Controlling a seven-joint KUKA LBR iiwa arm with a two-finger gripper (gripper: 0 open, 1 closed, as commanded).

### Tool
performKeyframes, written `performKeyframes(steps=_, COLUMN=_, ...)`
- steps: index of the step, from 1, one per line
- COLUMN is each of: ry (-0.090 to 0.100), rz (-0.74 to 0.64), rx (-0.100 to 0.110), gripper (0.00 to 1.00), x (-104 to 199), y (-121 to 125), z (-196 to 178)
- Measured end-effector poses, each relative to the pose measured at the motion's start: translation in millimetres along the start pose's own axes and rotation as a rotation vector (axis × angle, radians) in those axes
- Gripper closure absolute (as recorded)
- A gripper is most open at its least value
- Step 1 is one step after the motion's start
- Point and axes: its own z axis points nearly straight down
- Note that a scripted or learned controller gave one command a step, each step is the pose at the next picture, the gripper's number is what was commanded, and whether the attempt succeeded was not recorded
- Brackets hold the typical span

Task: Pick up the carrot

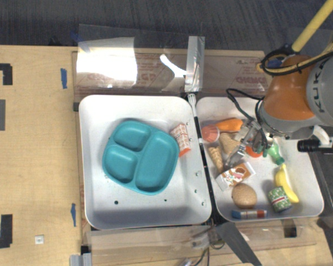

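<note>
The fingers point(248, 143) hover in the right white bin point(316, 198) — apart or together, I cannot tell. The orange tapered carrot point(230, 124) lies just beyond them; centre over it before closing.

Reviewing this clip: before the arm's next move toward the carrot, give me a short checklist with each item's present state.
1. Carrot visible in the right bin: ok, it lies near the bin's upper left corner.
2. End effector over the right bin: ok, it sits just below and right of the carrot.
3. Carrot between the fingers: not ok, it lies apart from them.
4. Finger opening: cannot tell, the wrist and cables blur it.
5. Room around the carrot: not ok, a round pinkish item sits right beside it.
6. Teal plate in the left bin out of the way: ok.
</note>
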Motion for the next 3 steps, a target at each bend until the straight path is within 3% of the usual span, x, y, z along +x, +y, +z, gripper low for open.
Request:
performKeyframes(steps=1, ry=0.019, rz=0.210, rx=0.010, gripper=0.00, x=-23, y=24, z=-20)
performKeyframes(steps=2, ry=0.065, rz=0.071, rx=0.035, gripper=0.00, x=-55, y=43, z=10)
performKeyframes(steps=3, ry=0.050, rz=0.245, rx=0.023, gripper=0.00, x=-47, y=44, z=10)
